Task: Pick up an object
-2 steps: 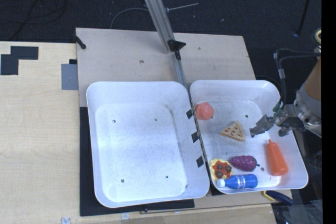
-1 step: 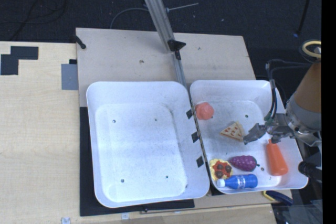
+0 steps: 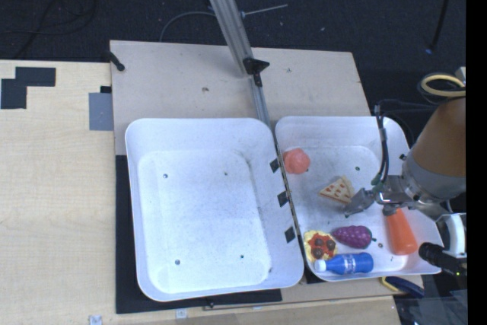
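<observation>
The right bin (image 3: 335, 135) holds several small objects. A red ball (image 3: 297, 160) lies near its left wall, and a tan wedge shaped like a pizza slice (image 3: 337, 189) sits in the middle. Along the front are a purple grape bunch (image 3: 352, 236), a yellow and red toy (image 3: 320, 244) and a blue bottle (image 3: 348, 264). An orange cylinder (image 3: 401, 232) lies at the right side. My gripper (image 3: 364, 202) hangs low over the bin, just right of the wedge and above the grapes. I see nothing held in it.
The left bin (image 3: 198, 209) sits beside the right one, joined by black clips (image 3: 283, 198). A metal rail (image 3: 232, 19) slants up behind the bins. The arm's orange band (image 3: 445, 141) overhangs the right bin's right rim.
</observation>
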Controlling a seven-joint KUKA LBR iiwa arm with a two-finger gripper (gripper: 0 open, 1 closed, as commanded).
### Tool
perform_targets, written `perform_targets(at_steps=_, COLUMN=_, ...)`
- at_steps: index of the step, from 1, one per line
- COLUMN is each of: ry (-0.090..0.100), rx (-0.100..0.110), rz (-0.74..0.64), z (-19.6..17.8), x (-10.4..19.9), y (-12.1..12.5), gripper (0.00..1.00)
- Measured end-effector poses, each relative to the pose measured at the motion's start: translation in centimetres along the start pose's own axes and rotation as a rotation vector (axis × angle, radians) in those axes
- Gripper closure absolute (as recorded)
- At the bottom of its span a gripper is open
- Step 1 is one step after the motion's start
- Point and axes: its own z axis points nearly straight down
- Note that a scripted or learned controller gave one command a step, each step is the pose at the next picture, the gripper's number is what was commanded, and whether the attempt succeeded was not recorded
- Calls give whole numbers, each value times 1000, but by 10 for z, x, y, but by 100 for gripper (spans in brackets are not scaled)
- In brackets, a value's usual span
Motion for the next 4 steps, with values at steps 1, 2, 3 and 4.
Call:
perform_targets(at_steps=1, ry=1, rx=1, rz=0, z=53, x=1, y=-1, gripper=0)
perform_targets(at_steps=2, ry=-1, rx=-3, rz=3, z=41, x=-1, y=0, gripper=100)
perform_targets(at_steps=3, ry=-2, rx=-7, rz=1, z=-1, x=0, y=-1, gripper=100)
perform_targets(at_steps=4, ry=-2, rx=-8, rz=1, z=-45, x=-7, y=2, gripper=100)
